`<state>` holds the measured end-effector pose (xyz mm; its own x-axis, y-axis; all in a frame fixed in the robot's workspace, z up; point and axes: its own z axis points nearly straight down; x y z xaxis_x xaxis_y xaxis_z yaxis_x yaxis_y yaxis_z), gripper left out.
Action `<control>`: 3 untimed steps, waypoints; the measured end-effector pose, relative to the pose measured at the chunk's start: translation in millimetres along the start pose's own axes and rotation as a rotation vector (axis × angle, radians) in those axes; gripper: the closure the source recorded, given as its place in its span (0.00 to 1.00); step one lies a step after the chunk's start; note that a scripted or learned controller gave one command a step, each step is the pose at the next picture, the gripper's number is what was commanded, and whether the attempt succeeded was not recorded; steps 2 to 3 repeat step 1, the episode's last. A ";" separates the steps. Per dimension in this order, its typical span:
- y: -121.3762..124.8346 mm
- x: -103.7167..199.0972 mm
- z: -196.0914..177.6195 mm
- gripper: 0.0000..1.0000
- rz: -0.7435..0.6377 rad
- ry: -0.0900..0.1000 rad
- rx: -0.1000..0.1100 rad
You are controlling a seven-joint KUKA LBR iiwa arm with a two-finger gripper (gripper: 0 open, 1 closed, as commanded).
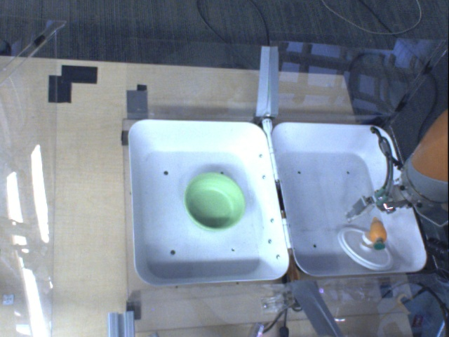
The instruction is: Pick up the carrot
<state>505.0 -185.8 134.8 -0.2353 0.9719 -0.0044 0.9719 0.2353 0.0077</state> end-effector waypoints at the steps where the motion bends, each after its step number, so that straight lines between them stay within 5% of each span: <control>1: -19.1 -15.3 20.7 0.00 -0.166 0.000 -0.001; 3: -19.1 -15.3 20.7 0.00 -0.166 0.000 -0.001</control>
